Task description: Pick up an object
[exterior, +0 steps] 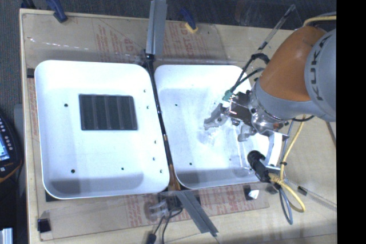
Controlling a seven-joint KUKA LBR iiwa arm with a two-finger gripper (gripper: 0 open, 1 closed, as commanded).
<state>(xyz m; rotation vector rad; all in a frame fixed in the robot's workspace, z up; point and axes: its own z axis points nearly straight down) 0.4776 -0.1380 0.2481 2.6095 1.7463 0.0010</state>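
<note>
Two shallow white bins sit side by side on the worktop, which is a pale board with red printed markings. The left bin holds a dark grey ribbed rectangular block, lying flat a little above the bin's middle and well clear of every wall. The right bin takes up the centre of the view, its right part covered by the arm.

The arm, grey with an orange band, reaches in from the right and bends down over the right bin. Its hand hangs low over the middle of that bin, the metal fingers pointing toward the left. At the fingertips there is a small pale, translucent-looking shape, hard to make out against the white floor; I cannot tell whether it is an object to pick up, a reflection or part of the hand. I also cannot tell whether the hand is released or clenched, or whether it grips anything.

Black and green cables run along the wrist, and a yellow cable loops down past the bin's lower right corner. A grey metal bar stands at the far edge between the two bins, and blue clamps grip the worktop's back edge.
</note>
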